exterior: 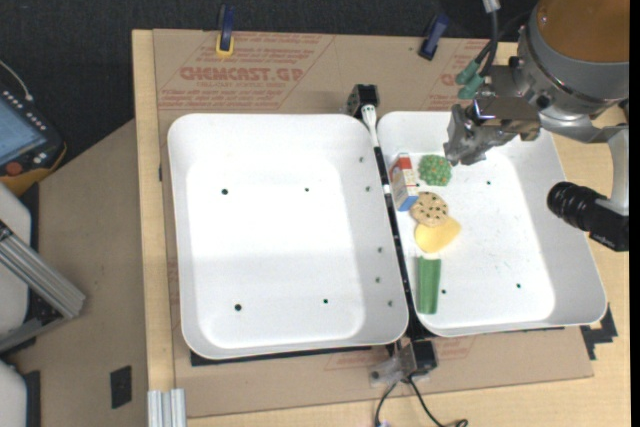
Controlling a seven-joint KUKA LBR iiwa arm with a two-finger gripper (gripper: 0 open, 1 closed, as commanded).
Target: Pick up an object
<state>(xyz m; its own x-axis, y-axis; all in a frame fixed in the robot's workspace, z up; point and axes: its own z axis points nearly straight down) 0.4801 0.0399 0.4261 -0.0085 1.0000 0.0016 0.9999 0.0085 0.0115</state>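
Where the cardboard sheet point(250, 65) shows along the top of the frame, you can read "CHEMCAST GP" in red. You see the left bin point(270, 225) bare white. The right bin point(500, 245) holds, along its left side, a green stick point(428, 284), a yellow piece point(438, 235), a spotted cookie point(429, 208), a small red-and-white box point(404, 178) and a green clump point(435, 169). The gripper point(468, 147) sits just right of that clump; its finger opening you cannot tell.

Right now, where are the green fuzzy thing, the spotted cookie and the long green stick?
green fuzzy thing point(435, 169), camera view, its middle.
spotted cookie point(429, 208), camera view, its top face.
long green stick point(428, 285), camera view, mid-length.
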